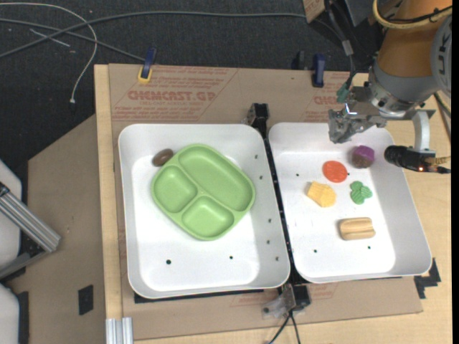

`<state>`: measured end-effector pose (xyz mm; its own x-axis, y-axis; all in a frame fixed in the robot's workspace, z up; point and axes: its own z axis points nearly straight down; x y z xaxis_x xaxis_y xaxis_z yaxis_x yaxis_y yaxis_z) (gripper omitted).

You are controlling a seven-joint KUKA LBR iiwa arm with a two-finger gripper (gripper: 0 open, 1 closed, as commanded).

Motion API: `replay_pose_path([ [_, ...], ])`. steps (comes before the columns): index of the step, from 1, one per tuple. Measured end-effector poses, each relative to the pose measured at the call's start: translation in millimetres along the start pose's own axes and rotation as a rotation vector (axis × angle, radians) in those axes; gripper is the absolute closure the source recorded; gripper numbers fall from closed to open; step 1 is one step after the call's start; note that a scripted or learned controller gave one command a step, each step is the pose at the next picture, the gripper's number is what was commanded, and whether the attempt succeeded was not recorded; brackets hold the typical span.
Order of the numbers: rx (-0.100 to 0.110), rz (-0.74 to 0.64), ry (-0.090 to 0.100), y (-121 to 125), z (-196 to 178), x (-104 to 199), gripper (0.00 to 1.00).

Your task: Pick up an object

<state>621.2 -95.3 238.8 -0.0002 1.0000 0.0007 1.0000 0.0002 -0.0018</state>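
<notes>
Gripper (347, 129) hovering over right bin's (401, 264) far edge, finger state unclear, nothing seen in it; purple piece (363, 155) sitting just beside it, then red (334, 170), yellow (322, 193), green (359, 190), tan bun (356, 228); green tray (203, 190) lying in left bin (143, 264)

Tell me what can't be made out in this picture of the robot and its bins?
- Gripper, camera view: too small and dark to read its finger gap.
- Brown object: too small to identify; sits against the green tray.
- Arm: cut off by the top and right edges.
</notes>
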Motion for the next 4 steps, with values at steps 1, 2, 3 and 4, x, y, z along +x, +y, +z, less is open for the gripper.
replay_pose_path([
  [1, -0.001, 0.0, 0.0, 0.2, -0.3, 0.0, 0.0],
  [2, 0.0, 0.001, 0.0, 0.3, 43.0, -7.6, 0.0],
  [3, 0.005, 0.001, 0.001, 2.4, 105.6, -7.6, 0.0],
  [4, 0.005, 0.001, 0.001, 1.7, 156.7, -6.7, 0.0],
])
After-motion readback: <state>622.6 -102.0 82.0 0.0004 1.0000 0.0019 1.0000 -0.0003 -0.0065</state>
